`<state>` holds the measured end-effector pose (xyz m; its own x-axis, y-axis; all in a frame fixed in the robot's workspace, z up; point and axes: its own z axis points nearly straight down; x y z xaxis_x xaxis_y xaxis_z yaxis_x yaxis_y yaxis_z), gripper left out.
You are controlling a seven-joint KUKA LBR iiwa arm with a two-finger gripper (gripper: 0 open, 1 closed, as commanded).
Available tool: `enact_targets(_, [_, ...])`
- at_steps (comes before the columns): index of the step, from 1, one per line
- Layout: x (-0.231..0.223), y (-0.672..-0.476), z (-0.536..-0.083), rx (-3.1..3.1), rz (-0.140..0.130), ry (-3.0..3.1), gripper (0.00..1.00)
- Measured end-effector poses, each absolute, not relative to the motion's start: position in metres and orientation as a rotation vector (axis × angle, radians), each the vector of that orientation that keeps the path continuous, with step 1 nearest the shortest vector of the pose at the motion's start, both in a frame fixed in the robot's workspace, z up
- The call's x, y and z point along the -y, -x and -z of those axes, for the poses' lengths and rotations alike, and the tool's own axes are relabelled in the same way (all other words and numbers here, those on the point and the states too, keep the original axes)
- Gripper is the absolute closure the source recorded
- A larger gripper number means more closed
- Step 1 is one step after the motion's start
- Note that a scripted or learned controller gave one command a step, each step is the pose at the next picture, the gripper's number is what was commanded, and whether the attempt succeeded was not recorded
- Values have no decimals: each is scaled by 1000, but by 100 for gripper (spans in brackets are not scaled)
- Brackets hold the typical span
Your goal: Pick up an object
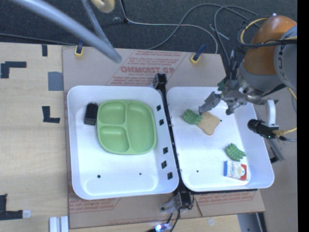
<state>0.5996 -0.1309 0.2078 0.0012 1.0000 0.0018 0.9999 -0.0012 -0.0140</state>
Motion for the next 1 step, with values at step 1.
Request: enact_targets(1, [131, -603, -215, 2222, -2, 2219, 0])
